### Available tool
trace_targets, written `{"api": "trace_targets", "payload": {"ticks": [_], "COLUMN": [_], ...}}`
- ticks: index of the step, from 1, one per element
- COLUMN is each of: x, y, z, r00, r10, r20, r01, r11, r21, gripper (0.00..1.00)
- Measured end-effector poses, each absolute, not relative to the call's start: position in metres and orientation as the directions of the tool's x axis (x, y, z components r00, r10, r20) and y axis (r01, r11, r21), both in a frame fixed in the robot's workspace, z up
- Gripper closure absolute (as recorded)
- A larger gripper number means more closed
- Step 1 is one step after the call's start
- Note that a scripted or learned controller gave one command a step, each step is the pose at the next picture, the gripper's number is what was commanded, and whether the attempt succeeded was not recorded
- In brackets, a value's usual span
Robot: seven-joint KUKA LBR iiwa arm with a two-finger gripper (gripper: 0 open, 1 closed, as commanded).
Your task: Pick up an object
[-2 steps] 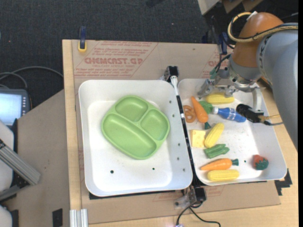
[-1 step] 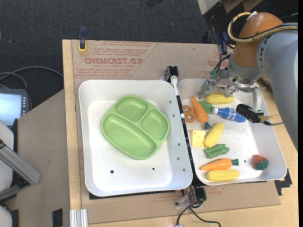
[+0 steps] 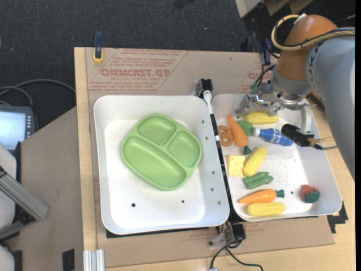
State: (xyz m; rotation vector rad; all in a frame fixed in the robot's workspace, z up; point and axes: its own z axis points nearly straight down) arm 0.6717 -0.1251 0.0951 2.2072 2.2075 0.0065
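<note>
from the overhead camera, the bench [image 3: 141,72] carries two shallow white bins side by side. the left bin [image 3: 113,168] holds a green divided plate [image 3: 161,151], lying flat near its middle. the right bin [image 3: 321,168] holds a scatter of toy food: a yellow corn cob [image 3: 263,118] at the far end, an orange carrot [image 3: 237,131] slanting beside the bin's left wall, a blue marker-like piece [image 3: 274,136] just right of it, a second corn cob [image 3: 255,160] tilted mid-bin with a pale yellow block [image 3: 236,165] touching its lower end, a green pepper [image 3: 258,180] below that, another carrot [image 3: 261,196], a yellow piece [image 3: 265,209] at the near edge, and a small red-and-green item [image 3: 309,193] off to the right.

the grey arm reaches in from the right, and the end effector [image 3: 260,104] hangs over the far end of the right bin, right above the far corn cob. whether it is spread or pressed together cannot be told, and nothing is visibly pinched.
</note>
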Motion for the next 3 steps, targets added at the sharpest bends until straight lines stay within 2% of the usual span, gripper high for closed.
{"api": "trace_targets", "payload": {"ticks": [3], "x": [0.6717], "y": [-0.1251], "z": [0.095], "r00": [0.0], "r10": [1.0], "r20": [-0.011], "r01": [1.0], "r11": [0.0], "r21": [0.017], "gripper": [0.0]}}
